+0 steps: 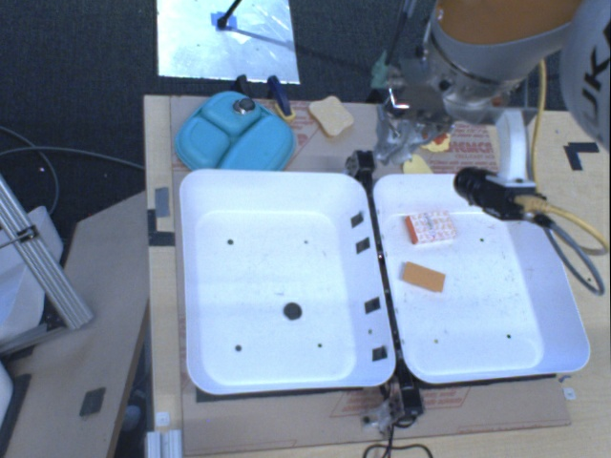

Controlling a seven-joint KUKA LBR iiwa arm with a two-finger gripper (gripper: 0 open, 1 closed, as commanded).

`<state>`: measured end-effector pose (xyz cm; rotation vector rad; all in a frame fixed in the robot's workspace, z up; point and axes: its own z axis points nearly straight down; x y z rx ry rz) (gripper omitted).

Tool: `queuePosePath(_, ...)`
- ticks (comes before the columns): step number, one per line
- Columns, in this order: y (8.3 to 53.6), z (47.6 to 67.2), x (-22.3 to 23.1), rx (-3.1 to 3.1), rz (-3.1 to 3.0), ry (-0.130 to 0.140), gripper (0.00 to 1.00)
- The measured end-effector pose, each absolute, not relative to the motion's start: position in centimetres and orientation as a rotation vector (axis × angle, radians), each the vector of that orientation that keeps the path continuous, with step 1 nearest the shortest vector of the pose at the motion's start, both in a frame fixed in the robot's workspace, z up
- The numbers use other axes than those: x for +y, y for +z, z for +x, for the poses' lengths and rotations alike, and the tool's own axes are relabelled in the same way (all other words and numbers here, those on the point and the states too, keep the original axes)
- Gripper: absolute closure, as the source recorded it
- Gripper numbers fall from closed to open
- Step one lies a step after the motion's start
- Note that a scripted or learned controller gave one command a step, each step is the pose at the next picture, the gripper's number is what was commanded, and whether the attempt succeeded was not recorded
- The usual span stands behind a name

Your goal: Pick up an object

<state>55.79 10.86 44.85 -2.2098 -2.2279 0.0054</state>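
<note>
The right bin holds two objects: a small red-and-white patterned box near its back left, and a flat orange block just in front of it. A small dark disc lies in the left bin. My gripper hangs above the back edge of the bench, over the gap between the two bins and behind the patterned box. It is well above the objects, and nothing shows in its grasp. A yellow piece peeks out by the right bin's back rim, partly hidden by the gripper.
Behind the left bin sit a blue compartment tray and a tan sponge-like piece. A black cylinder on the arm and a yellow cable overhang the right bin's back right corner.
</note>
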Motion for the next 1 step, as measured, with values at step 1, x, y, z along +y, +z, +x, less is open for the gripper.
queuePosePath(1,35.78,57.24,14.58,-2.226,-2.21,0.009,1.0)
